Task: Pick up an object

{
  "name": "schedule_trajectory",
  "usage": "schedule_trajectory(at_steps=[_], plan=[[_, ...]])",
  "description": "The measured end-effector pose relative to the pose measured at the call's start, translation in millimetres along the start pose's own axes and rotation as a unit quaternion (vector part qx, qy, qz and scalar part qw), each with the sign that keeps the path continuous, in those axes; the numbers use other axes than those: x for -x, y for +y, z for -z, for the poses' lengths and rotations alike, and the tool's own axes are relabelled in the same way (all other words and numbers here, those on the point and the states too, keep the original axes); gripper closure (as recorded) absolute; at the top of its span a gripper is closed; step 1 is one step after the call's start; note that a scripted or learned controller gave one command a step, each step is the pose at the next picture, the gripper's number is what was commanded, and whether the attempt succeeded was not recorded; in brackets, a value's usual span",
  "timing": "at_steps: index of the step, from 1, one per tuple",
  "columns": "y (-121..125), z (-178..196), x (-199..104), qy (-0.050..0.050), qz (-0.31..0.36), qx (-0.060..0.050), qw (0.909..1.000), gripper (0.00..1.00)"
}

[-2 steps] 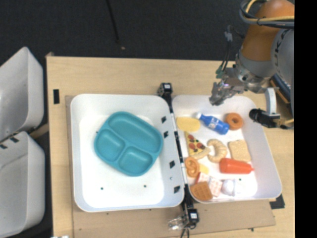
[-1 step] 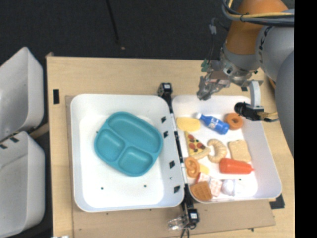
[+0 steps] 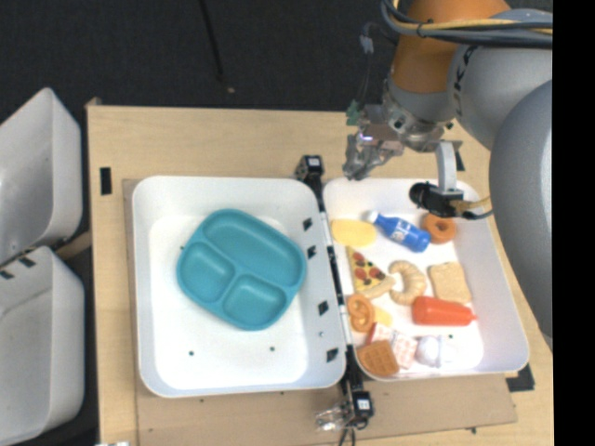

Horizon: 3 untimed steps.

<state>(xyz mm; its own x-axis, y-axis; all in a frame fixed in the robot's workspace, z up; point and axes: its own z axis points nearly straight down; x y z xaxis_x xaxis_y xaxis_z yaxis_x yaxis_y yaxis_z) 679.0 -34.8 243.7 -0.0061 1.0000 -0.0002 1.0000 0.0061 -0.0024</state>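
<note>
— Camera view check: where's the end effector?
— Above the right bin's far left corner; grip state unclear.
— And the toys?
— Yellow lemon just below it, blue bottle beside.

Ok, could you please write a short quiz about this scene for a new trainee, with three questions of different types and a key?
1. True or false: the teal divided plate lies in the right bin.
2. Which thing lies nearest the blue bottle? A) yellow lemon B) orange carrot C) pizza slice
3. Fill in: the gripper hovers above the ___ corner of the right bin, as the camera sees it.

Key: 1 false, it lies in the left bin. 2 A. 3 upper left.
</note>
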Motion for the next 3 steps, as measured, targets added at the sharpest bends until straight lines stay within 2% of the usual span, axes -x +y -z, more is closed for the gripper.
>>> schedule_trajectory(at_steps=[1,2,3], plan=[[-3.7,2.0,11.0,-0.001,-0.003,-0.002,1.0,1.0],[5.5,-15.8,7.9,-0.001,-0.001,-0.002,1.0,1.0],[2.0,4.0,7.2,0.0,-0.001,0.0,1.0,1.0]])
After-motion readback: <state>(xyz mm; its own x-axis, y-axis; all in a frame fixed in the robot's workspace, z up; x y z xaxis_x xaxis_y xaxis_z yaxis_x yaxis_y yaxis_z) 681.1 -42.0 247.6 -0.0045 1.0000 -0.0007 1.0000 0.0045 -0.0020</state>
